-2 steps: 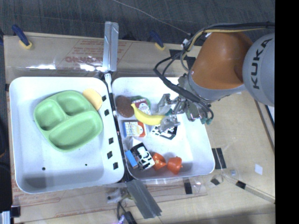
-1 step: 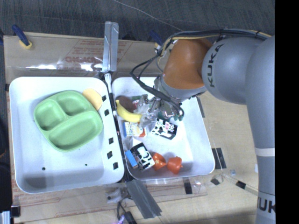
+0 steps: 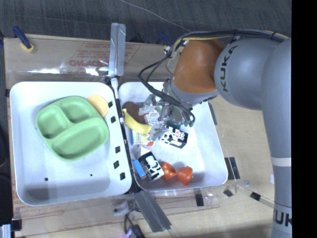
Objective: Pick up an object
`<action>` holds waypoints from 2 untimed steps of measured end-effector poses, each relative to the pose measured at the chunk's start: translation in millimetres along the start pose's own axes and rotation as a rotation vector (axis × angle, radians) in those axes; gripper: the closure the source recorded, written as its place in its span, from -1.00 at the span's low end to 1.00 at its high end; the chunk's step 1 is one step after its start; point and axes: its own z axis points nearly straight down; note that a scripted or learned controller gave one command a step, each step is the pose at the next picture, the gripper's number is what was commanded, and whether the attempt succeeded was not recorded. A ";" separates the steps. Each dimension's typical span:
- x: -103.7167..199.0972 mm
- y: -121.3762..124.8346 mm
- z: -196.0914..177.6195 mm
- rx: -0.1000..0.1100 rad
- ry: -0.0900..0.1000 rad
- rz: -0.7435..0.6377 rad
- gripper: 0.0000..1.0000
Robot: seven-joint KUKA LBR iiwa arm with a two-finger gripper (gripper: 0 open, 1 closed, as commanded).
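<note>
Dark ribbed matting surrounded a wooden bench (image 3: 44, 48) that carried two shallow white bins side by side. Red print on the bench's clear cover strip was too blurred to read. Black letters reading "KUKA" ran up the grey arm (image 3: 257, 53) beside its orange band (image 3: 195, 66), and "KU" showed again at the arm's lower end.

Left bin (image 3: 25, 148): a green plastic tray (image 3: 72, 128) with three moulded compartments lay here, and a rounded yellow block (image 3: 98, 103) touched its upper right corner.

Right bin (image 3: 210, 152): the gripper (image 3: 166, 114) hung over the clutter in the upper middle. Whether its fingers were released or clenched could not be determined, and no item was visibly between them.

A banana (image 3: 134, 124) lay just left of the gripper; its long axis ran from upper left to lower right, and a brown lump (image 3: 131, 108) touched its upper end. A black-and-white patterned card (image 3: 174, 137) lay just below the gripper, tilted. Near the bin's front wall sat a black-and-white box with a blue edge (image 3: 148, 166), and two glossy orange-red pieces (image 3: 177, 173) lay just beside it.
</note>
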 end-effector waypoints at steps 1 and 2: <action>-35.4 4.2 24.2 0.001 -0.004 -0.204 -1.00; 10.8 -31.0 -13.6 0.001 0.000 -0.377 -1.00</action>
